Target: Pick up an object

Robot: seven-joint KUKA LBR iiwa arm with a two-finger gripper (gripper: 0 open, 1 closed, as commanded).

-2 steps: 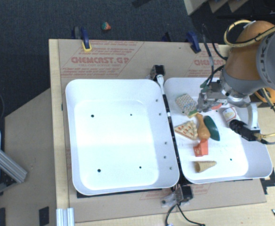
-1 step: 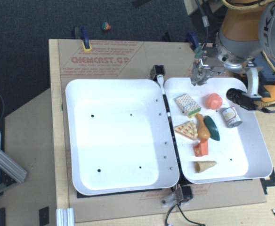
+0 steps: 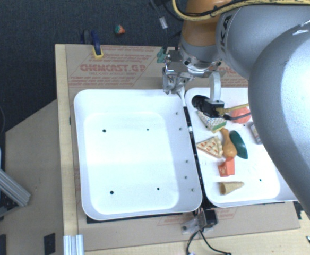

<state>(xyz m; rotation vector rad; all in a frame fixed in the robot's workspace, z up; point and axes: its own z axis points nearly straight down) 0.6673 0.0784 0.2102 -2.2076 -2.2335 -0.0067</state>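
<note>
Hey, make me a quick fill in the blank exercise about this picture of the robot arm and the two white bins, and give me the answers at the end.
1. The toy items, such as the ice cream cone, all lie in the ____ bin.
2. The arm's claw hangs over the bins' ____ edge.
3. The band above the arm's wrist is ____.
4. The pizza slice lies ____ the divider than the cone does.

Answers: right; far; orange; nearer
</note>
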